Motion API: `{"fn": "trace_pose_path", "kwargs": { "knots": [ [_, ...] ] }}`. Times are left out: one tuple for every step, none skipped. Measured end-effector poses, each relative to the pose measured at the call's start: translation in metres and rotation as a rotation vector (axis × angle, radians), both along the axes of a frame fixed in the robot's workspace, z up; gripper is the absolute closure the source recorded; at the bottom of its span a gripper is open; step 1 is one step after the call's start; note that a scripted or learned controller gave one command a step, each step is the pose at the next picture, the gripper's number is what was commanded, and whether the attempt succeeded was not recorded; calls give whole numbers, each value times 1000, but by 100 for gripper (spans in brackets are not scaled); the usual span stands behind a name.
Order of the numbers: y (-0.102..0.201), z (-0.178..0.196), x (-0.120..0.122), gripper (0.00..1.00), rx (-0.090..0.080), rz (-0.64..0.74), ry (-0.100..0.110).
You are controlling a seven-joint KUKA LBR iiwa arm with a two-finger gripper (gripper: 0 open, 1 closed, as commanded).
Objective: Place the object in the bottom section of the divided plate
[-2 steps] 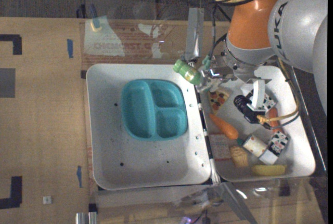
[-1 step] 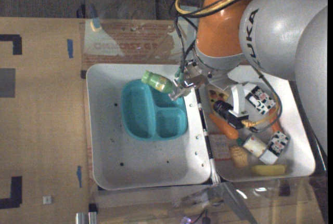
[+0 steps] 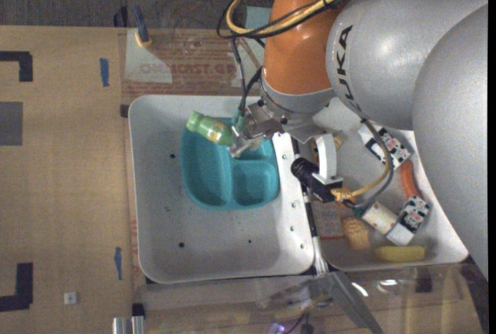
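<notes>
A teal divided plate (image 3: pixel 217 173) lies in the upper middle of the left white bin (image 3: pixel 155 216). It has a large section on its left and smaller sections on its right. A pale green bottle-shaped object (image 3: pixel 206 127) hangs tilted over the plate's upper left rim. Its right end sits between the fingers of my gripper (image 3: pixel 239 136), which is shut on it. The gripper reaches in from the right, over the plate's upper right section, and hides part of that section. The grey arm with its orange band covers the upper right of the view.
The right bin (image 3: pixel 446 243) holds a yellow banana-like piece (image 3: pixel 400 253), a tan item (image 3: pixel 356 232) and a brownish item (image 3: pixel 329 221) near its front. Cables and white connectors hang from the wrist over that bin. The ridge between the bins (image 3: pixel 301 208) runs just right of the plate.
</notes>
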State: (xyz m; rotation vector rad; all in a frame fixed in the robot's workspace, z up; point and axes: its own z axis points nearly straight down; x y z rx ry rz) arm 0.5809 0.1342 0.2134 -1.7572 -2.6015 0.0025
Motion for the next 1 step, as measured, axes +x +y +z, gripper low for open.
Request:
{"fn": "trace_pose_path", "kwargs": {
  "knots": [
    [0,0,0,0,0,-1,0]
  ]
}}
